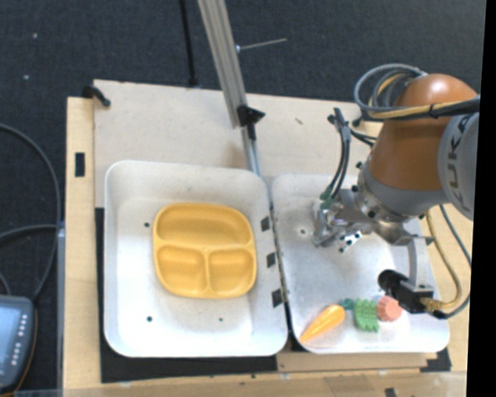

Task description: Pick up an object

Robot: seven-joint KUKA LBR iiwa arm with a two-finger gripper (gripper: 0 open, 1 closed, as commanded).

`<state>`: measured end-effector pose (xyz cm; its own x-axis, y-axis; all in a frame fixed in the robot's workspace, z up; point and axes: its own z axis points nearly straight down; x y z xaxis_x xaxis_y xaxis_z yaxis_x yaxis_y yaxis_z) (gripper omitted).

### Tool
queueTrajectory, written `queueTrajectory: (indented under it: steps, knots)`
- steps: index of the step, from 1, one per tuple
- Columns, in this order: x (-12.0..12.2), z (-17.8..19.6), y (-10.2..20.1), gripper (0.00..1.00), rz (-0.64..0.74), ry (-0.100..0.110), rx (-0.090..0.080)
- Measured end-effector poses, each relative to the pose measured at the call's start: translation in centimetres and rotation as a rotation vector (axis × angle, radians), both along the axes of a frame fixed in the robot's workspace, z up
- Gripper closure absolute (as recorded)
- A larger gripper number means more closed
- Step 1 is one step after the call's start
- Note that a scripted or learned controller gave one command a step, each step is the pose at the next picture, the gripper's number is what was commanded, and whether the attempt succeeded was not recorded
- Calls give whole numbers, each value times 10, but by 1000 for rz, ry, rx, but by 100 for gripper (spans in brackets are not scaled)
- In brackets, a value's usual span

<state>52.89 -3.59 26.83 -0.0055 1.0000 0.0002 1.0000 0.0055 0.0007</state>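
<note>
My gripper (336, 233) hangs over the upper middle of the right bin (310, 276), below the orange wrist band. Nothing shows between its fingertips. At the bin's near edge lies an orange toy carrot (324, 321). Just to its right sit a green ridged toy (365, 314) and a pink rounded piece (389, 309), touching each other. The gripper is well above and behind these three. A yellow divided plate (204, 249) rests in the middle of the left bin (129, 254).
A slanted aluminium rail (230, 68) rises behind the bins to a clamp at the left bin's back right corner. A black cable connector (405, 290) hangs by the right bin's right side. Grey hoses loop at the arm's top.
</note>
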Motion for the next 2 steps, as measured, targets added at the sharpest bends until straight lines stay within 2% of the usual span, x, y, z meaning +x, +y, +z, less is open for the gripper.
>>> queueTrajectory:
  steps: [2]
  knots:
    - [-15,5,104,100,2,1,2]
